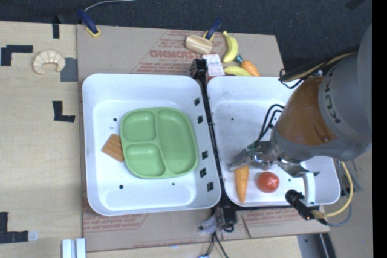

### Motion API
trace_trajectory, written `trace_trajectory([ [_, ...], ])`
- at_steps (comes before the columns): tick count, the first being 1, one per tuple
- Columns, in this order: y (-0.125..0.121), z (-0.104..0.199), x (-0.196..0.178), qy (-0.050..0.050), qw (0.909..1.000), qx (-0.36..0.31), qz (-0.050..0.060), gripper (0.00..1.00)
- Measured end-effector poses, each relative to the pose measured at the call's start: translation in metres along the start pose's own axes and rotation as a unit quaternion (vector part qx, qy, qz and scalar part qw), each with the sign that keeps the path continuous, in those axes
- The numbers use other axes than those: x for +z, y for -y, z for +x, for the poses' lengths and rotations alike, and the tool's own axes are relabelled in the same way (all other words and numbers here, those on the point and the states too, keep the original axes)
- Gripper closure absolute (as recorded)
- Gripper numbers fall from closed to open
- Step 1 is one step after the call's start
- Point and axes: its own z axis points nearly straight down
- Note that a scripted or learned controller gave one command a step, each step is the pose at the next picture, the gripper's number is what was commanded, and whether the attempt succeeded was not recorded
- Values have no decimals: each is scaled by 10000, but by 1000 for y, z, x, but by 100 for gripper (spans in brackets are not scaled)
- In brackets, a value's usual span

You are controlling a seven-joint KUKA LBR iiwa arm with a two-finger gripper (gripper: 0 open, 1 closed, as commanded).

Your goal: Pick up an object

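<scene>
Orange carrot [241, 183] lies upright in the right bin [242, 99], down at six o'clock near the front wall, and a red tomato [268, 181] sits just beside it at three o'clock. The gripper [261, 157] hangs right above the pair, at twelve o'clock from the tomato, metal fingers [239, 159] splayed apart and clamped on nothing. The grey arm [338, 112] with its orange band comes in from three o'clock. Over in the left bin [97, 93], a green divided plate [159, 142] fills the centre, with a tan wedge [113, 147] poking out from under it at nine o'clock. Beyond the bins at twelve o'clock, a bread roll [198, 43], bananas [230, 52] and another carrot [248, 67] crowd the cardboard [139, 51]. A croissant [48, 61] rests far out at ten o'clock.
</scene>
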Motion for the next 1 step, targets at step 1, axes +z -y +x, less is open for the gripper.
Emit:
trace_trajectory([
  [1, 0, -1, -9, 9, 10000, 7, 6, 100],
])
